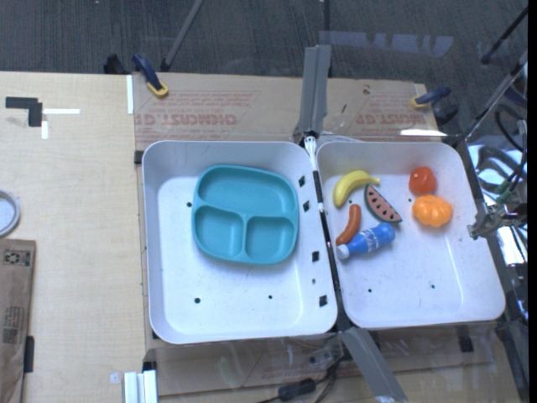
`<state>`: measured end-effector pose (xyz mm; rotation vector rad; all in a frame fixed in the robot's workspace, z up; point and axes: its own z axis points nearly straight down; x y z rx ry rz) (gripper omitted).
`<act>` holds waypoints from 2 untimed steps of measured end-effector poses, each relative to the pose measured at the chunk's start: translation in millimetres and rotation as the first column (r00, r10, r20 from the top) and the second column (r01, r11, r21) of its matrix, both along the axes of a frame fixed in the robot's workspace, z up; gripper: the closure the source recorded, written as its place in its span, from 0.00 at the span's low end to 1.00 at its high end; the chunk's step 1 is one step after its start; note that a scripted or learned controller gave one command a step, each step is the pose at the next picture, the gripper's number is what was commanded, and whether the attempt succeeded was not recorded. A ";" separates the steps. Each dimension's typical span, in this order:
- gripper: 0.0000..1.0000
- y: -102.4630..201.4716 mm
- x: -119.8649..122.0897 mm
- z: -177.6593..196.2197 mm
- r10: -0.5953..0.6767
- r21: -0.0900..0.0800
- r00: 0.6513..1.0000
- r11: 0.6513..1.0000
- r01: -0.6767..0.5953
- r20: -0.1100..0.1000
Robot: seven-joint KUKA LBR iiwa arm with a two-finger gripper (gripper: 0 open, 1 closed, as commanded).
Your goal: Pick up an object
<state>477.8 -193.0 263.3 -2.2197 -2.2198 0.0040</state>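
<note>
A grey strut (373, 368) juts out under the near edge of the bench, below the seam where the two white bins meet. Whether the gripper is open or closed, and whether it holds anything, cannot be told from this view.

Everything worth picking lies in the right bin (419, 320), crowded toward its far half. A toy banana (353, 184) is at the far left, with a watermelon slice (383, 206) just beside it. A sausage (348, 224) lies along the bin's left wall, touching the cap end of a blue bottle (367, 242). A red tomato (422, 180) and an orange fruit (432, 211) sit close together nearer the right wall.

Judging by how the toys lie, the pick looks not yet begun, and choosing a target and coming down over it is the step in hand. The tomato or the orange fruit seems the easier choice, standing apart from the packed group. The sausage and bottle would likely shift each other.

The left bin (235, 330) bears a teal divided plate (245, 215). Behind both bins a cardboard sheet (218, 107) is pinned by two blue-and-yellow clamps (149, 75). The pale wooden benchtop (67, 225) runs off to the left, with a tape roll (4, 215) and a brown paper bag (15, 292) at its edge. Dark carpet (252, 15) lies beyond.
</note>
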 end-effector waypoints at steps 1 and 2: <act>1.00 -29.5 0.5 47.8 -0.001 -0.002 1.000 1.000 0.001 0.003; 1.00 -29.2 0.7 118.6 0.003 -0.002 1.000 1.000 -0.003 0.002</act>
